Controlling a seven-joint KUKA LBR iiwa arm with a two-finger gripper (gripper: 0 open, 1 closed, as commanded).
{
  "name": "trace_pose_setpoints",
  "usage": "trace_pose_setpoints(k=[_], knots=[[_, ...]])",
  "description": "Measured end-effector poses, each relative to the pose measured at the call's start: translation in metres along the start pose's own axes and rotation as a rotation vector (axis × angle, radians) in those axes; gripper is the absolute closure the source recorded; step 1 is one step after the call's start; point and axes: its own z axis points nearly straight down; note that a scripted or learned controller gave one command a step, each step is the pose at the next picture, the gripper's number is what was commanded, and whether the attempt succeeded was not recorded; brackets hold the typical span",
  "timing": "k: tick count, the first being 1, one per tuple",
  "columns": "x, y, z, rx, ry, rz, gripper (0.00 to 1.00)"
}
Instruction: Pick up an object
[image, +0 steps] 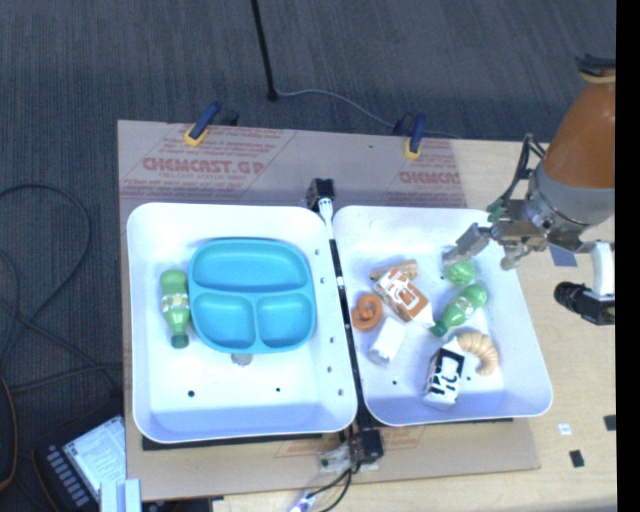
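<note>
From the overhead camera, two white bins are seen side by side on the desk. The left bin (150, 400) holds a blue divided tray (252, 295) and a small green bottle (175, 308). The right bin (520, 390) holds the clutter: a small green round piece (461, 271), a green bottle-shaped toy (458, 307), a croissant-like toy (482, 349), a black-and-white carton (447, 375), an orange-and-white packet (402, 291) and a brown curled piece (367, 312).

The gripper (492, 243) is seen at the bin's upper right, just above and beside the green round piece; whether the jaws are parted or closed cannot be told, and nothing is seen held. That piece is judged the likeliest target: light, rigid, probably smooth plastic and apt to slip or roll, so it is best taken across its widest part. The green bottle-shaped toy lies just below it, near enough to be nudged.
</note>
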Motion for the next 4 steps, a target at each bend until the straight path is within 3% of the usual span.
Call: trace_pose_setpoints(k=[1, 2, 3, 4], knots=[[0.009, -0.021, 0.099, 0.004, 0.001, 0.000, 0.00], [0.051, -0.045, 0.149, -0.006, -0.002, 0.001, 0.00], [0.051, -0.044, 0.138, -0.010, -0.003, 0.002, 1.00], [0.051, -0.044, 0.138, -0.009, -0.003, 0.002, 0.00]])
